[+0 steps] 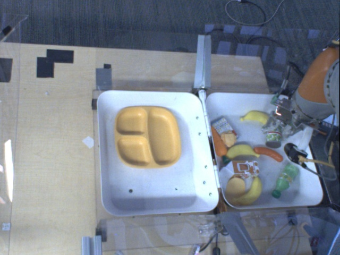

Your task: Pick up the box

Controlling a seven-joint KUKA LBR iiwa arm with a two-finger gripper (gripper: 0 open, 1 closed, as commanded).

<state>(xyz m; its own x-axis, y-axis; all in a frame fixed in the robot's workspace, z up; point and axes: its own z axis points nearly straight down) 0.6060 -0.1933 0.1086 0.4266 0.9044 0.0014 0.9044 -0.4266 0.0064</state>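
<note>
Gripper (276,122) low over the upper right part of the right bin (313,198), reaching in from the right under the grey arm (319,86) with its orange band. Its state cannot be told: metal parts blur together there and nothing can be seen held in it.

Box (245,168), white with red-brown print, lies flat in the lower middle of the right bin, well apart from the gripper, toward the near-left. It looks partly pinned: one banana (240,151) touches its upper edge, and a second banana (255,190) with a round yellow fruit (236,186) crowds its lower edge.

Judgement on the step: the arm needs to travel down-left across the bin, then descend square over the box, closing across its short side where an edge is free. The right-hand edge appears the most open. Coming down too far left risks catching a banana instead.

Around it: an orange-red carrot (269,154) just right of the upper banana, sitting in the travel path; a green bottle (285,178) to the right; a black-headed utensil (297,154) near the right wall; a snack packet (224,130) upper left; a third banana (255,117) near the gripper; a small can (273,137), probably, just below it. Left bin (106,195) holds a yellow divided tray (147,136). Table (48,158) is pale wood.
</note>
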